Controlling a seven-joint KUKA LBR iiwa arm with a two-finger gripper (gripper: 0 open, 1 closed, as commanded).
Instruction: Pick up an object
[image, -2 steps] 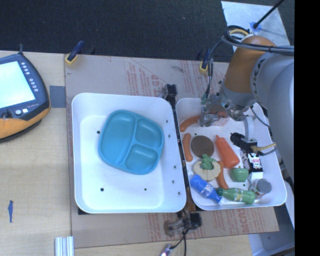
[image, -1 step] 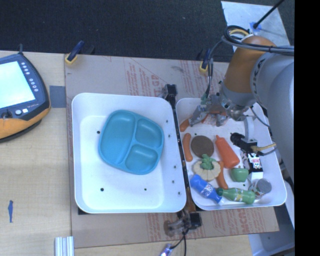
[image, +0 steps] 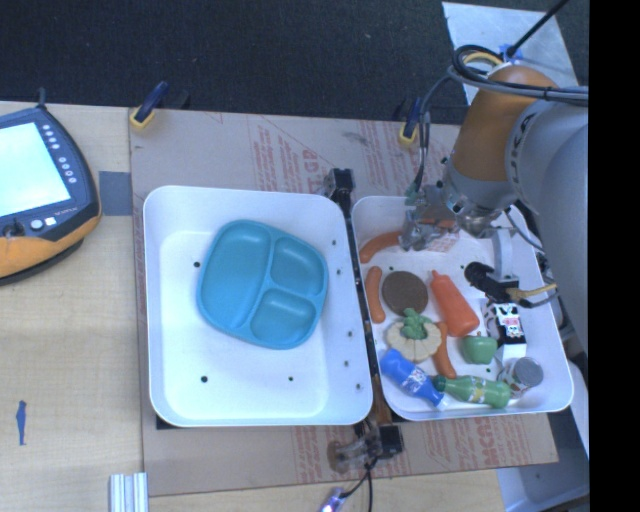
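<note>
My gripper (image: 421, 236) hangs low over the far end of the right bin (image: 558, 395), just right of a curved orange sausage (image: 377, 244). Nothing shows between it and the bin floor. In this bin also lie a second orange sausage (image: 374, 293), a brown round patty (image: 404, 291), an orange carrot (image: 455, 306), a beige disc with a green piece on it (image: 414, 334), a blue bottle (image: 408, 377), a green bottle (image: 476, 391), a green pepper (image: 479, 349), a small white box (image: 510, 329) and a grey cup (image: 523, 374).
The left bin (image: 170, 400) holds a blue divided plate (image: 264, 284). An orange teach pendant (image: 35, 195) lies on the bench at far left. Clamps (image: 148, 106) sit at the board's far edge. The arm's bulk covers the right bin's far right corner.
</note>
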